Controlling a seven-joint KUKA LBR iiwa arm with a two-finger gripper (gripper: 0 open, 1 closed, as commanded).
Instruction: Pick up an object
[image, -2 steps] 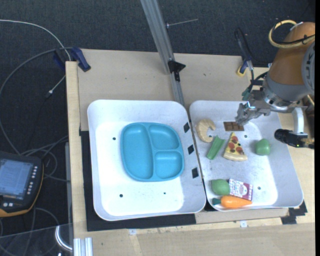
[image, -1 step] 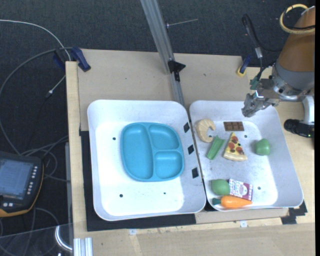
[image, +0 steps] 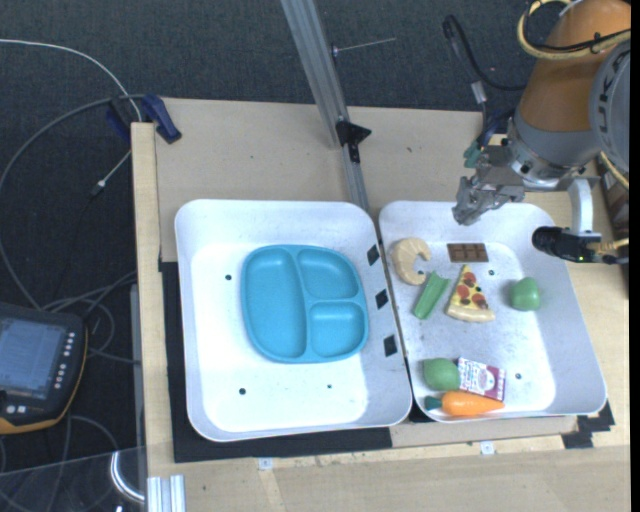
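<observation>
Count: two white bins; one blue divided plate. Toy food, one each: croissant, chocolate bar, pizza slice, carrot, carton. Green items: three.

The grey arm with its orange band is cut off by the frame's edge at two o'clock. Its small dark tool is too blurred to read how the tips stand. The black handheld pendant with a screen at nine o'clock runs off the edge. The orange toy carrot partly hides behind the right bin's rim.
</observation>
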